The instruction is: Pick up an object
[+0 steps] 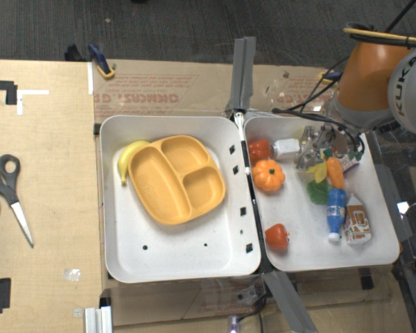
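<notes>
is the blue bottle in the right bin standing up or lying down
Lying down. The blue bottle rests lengthwise on the floor of the right bin, its white cap toward the near edge, beside the small carton.

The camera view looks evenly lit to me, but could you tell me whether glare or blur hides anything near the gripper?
Camera view: soft, even light, faint shadows, no strong glare on the white bins; the gripper is a cluttered, slightly smeared patch, fine detail unreadable; the orange pumpkin stays sharp.
</notes>
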Motion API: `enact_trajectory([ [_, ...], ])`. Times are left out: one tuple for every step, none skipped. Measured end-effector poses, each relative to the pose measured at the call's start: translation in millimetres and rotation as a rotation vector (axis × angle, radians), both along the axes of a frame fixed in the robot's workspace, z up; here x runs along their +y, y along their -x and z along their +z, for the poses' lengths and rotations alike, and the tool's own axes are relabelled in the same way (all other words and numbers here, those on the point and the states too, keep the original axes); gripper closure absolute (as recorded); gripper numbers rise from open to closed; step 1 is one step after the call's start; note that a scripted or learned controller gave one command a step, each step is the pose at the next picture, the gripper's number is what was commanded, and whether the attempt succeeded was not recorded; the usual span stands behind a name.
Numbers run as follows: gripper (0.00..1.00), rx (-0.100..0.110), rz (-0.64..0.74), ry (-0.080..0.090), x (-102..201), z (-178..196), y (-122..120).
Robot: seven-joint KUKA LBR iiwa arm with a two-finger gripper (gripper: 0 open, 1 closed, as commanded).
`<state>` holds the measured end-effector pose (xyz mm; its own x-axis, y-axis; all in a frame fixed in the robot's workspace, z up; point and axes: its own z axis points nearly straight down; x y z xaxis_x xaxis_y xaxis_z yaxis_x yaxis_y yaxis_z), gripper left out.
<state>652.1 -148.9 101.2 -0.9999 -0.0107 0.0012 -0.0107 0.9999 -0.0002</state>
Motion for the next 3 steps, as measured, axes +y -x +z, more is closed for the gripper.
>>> enact_trajectory([
  [0.0, 0.025, 0.0, -0.004, 0, -4, 5],
  [1.0, 0.004, 0.0, 0.0, 0, 8, 1],
  [1.0, -0.006, -0.284, 0.0, -9, -7, 13],
])
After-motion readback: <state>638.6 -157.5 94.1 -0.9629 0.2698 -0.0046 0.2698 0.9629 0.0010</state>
